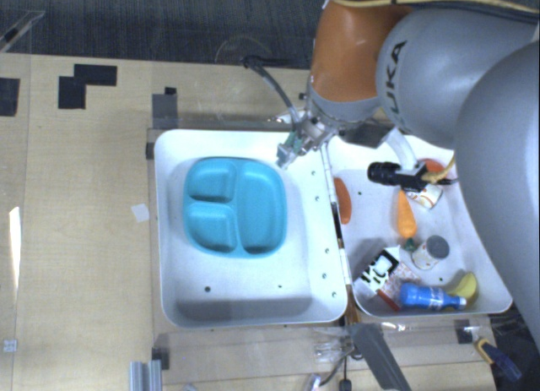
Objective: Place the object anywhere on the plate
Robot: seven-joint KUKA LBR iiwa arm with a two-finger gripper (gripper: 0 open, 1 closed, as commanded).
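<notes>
plate [234, 206], blue with three compartments, lies flat in the middle of the white bin [173, 246] on the view's left, with bare floor all round it. i judge it sits there so a drop can land anywhere on it without needing a fine aim.

the claw [289, 151] hangs over that bin's far right corner, just beside the plate's upper right edge and close to the wall shared with the other bin [371, 233]. the arm [439, 51] slants in from the right to reach it.

a small greenish bit [293, 142] shows at the claw's tip. it may be the object, but it is too small and blurred for me to be sure. i cannot tell whether the claw is clenched or released.

the right-hand bin is cluttered: an orange piece [342, 199] along its left wall, a second orange piece [407, 214] near the middle, and a blue bottle [429, 298] lying at the near edge.

my read is that the carry is nearly done. a short shift toward the plate's centre is needed before letting go, since a release from here could clip the rim and spill onto the bin floor.
</notes>
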